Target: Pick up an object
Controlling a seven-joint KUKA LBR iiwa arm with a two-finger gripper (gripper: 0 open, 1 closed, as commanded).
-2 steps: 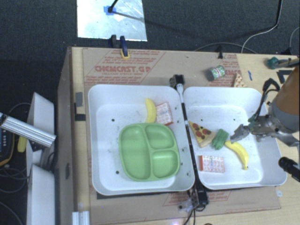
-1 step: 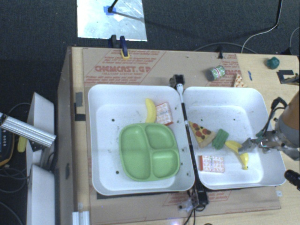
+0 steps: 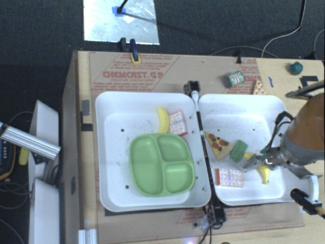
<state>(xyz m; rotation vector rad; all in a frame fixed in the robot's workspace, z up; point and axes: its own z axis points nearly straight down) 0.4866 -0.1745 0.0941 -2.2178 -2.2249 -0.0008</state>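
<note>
gripper low in the right bin, right by a banana

gripper (image 3: 252, 161) of mine is down inside the right bin (image 3: 277, 105), reaching in from the right with the orange band on my arm just behind it. honestly can't tell from this angle if the fingers are apart or together, it's all a grey blur down there, and i can't see anything sitting between them.

stuff nearby: a small yellow banana (image 3: 264, 174) lies just beside the tip, toward the near side. a green block (image 3: 238, 151) is right next to the tip on the other side, and it touches or nearly touches a pizza slice (image 3: 218, 144) pointing toward the divider between the bins. a red and white card (image 3: 229, 177) lies flat near the front wall, a bit left of the banana.

over in the left bin (image 3: 109, 105) there's a green divided plate (image 3: 162, 164), with a second banana (image 3: 162, 120) and another red and white card (image 3: 177, 123) side by side behind it.

on the bench behind the bins sits a small green can (image 3: 235, 79), tipped on its side.
</note>
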